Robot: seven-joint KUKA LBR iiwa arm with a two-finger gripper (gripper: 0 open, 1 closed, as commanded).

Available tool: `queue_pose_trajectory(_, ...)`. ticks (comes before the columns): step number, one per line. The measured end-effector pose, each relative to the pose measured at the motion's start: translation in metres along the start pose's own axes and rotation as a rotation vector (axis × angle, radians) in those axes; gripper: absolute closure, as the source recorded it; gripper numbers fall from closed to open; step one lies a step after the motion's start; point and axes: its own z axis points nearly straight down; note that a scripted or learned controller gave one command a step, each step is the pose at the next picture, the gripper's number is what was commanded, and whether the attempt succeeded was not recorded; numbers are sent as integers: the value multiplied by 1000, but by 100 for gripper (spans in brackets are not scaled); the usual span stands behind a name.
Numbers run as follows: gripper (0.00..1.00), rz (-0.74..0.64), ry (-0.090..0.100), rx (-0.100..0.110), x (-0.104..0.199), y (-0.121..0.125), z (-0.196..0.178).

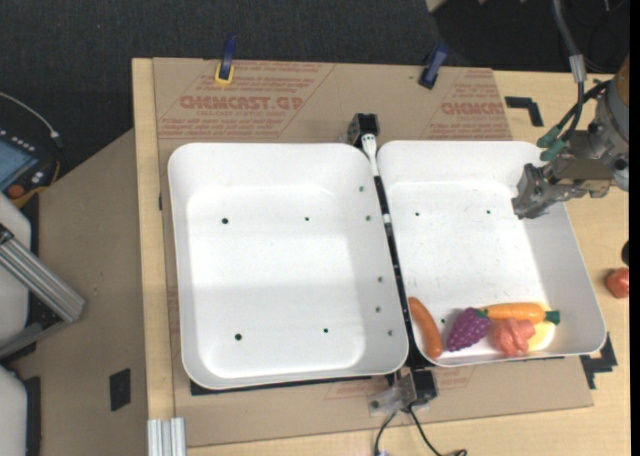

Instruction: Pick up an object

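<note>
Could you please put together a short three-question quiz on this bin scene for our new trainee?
1. True or false: the purple grapes lie in the bin on the view's left.
2. Multiple choice: the claw is seen above which part of the right bin? A) its near edge, B) its right rim, C) the centre divider.
3. Short answer: which item lies farthest toward the divider in the toy cluster?

Key
1. False: the grapes lie in the right bin, near its front edge.
2. B.
3. The orange sausage-like piece, left of the grapes; the carrot and a pink piece lie further right.
</note>
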Motion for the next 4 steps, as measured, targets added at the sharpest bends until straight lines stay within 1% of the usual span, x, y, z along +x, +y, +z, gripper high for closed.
queue_pose_trajectory(1, 100, -2, 0, 3, 33, 2, 73)
queue_pose_trajectory(2, 100, -6, 0, 0, 96, 2, 74)
queue_pose_trajectory(3, 100, -4, -1, -5, 148, 8, 60)
queue_pose_trajectory(4, 100, -8, 0, -2, 221, 1, 70)
